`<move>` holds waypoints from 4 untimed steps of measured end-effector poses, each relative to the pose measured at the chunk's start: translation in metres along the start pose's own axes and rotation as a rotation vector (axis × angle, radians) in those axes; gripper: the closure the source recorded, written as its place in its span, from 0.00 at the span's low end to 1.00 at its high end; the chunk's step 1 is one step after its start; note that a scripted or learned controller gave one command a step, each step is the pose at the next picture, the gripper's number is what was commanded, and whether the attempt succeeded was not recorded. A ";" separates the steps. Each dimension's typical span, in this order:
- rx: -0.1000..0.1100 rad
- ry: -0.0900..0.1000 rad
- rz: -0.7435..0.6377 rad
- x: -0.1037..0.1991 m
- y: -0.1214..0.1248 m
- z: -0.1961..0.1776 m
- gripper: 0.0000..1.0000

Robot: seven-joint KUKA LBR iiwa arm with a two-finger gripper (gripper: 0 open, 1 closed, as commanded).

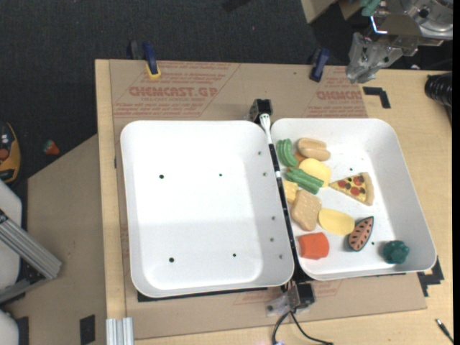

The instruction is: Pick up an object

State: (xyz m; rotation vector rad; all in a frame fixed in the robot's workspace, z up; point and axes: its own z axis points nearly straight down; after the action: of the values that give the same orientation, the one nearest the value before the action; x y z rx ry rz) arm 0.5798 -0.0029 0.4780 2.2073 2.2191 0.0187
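Note:
The right bin holds several toy foods. A pizza slice lies right of a green bean pod, a tan potato and a yellow piece. Lower down lie a tan bread piece, a yellow lemon, a red-orange block, a watermelon slice and a dark green lump. My gripper hangs above the bench beyond the right bin's far edge, well clear of the foods, with nothing seen between its fingers.
The left bin sits beside the right one, joined by a hinge strip. Blue clamps hold the brown board at its far edge. A metal rail lies at the left.

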 end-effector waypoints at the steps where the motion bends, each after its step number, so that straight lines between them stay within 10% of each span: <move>1: 0.033 0.001 -0.002 0.069 -0.045 0.136 1.00; 2: 0.009 0.003 0.000 0.118 -0.039 0.073 1.00; 3: 0.030 -0.002 -0.001 0.168 -0.079 0.176 1.00; 4: 0.004 0.006 -0.001 0.232 -0.034 0.085 1.00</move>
State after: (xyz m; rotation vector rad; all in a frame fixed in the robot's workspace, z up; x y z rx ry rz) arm 0.5464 0.2288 0.3924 2.2105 2.2256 0.0206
